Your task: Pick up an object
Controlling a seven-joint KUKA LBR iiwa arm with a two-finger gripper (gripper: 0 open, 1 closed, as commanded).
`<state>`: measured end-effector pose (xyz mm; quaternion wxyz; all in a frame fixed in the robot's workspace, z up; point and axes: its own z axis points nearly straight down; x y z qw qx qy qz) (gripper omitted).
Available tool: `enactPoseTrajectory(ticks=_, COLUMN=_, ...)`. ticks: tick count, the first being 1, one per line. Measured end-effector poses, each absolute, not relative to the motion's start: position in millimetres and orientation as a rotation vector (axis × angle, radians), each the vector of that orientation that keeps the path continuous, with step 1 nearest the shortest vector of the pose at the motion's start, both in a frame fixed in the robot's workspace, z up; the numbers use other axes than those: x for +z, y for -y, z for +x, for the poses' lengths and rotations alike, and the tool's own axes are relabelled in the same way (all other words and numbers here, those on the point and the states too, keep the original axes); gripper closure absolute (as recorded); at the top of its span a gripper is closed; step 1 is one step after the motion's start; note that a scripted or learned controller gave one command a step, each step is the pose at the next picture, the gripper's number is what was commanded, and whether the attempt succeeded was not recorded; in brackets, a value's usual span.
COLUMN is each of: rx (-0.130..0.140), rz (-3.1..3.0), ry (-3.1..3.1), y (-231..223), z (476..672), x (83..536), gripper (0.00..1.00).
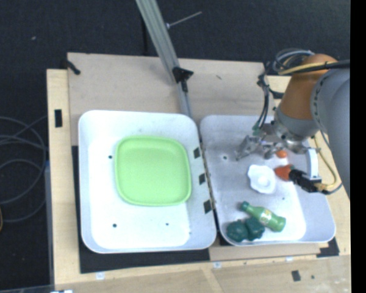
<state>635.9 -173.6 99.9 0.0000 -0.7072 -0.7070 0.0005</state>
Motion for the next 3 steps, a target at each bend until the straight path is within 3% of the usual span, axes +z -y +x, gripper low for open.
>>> enactPoseTrajectory(ticks=1, rx=-0.001, rz=-2.223, ry=2.223, y=174, z=636.7, x=112, gripper=1.0)
enactPoseTrajectory(ticks=3, rx=-0.005, rz=-2.225, ry=2.225, y=178, z=646.7, x=214, gripper=1.0)
